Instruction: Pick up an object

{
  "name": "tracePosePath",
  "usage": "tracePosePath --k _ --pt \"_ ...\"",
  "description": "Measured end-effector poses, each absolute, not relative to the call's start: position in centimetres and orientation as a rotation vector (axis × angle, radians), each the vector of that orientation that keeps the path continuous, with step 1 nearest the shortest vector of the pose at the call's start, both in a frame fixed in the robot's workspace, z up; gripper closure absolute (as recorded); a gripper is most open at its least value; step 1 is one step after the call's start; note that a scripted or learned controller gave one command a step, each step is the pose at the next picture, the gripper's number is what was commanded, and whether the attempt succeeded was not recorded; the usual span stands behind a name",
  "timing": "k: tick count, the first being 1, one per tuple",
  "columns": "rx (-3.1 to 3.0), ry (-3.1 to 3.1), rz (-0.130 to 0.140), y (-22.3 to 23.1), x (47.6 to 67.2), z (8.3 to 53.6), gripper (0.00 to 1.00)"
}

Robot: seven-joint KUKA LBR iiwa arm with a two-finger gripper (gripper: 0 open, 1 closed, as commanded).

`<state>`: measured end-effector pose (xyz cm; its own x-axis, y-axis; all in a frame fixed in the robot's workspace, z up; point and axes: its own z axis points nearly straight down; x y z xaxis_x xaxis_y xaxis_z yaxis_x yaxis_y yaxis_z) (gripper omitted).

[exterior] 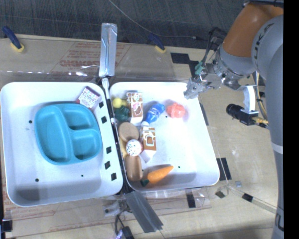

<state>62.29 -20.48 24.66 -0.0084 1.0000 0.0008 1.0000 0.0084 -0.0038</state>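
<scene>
Tool hangs over the far right corner of the right white shallow bin, holding nothing that shows; how it is set I cannot tell. Nearest it lies a pink rounded toy, with a blue crumpled packet just beside. Approach seems the step in hand; next it likely must descend squarely over one chosen piece

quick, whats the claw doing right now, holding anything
Claw: cannot be told open or closed; it sits over the right bin's upper right rim, with nothing visibly in it.
</scene>
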Motion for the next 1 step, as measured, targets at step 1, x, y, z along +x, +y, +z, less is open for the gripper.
tracePosePath --k 1 --pt "-2.343 -2.079 0.008 -17.53 65.56 16.43 0.0"
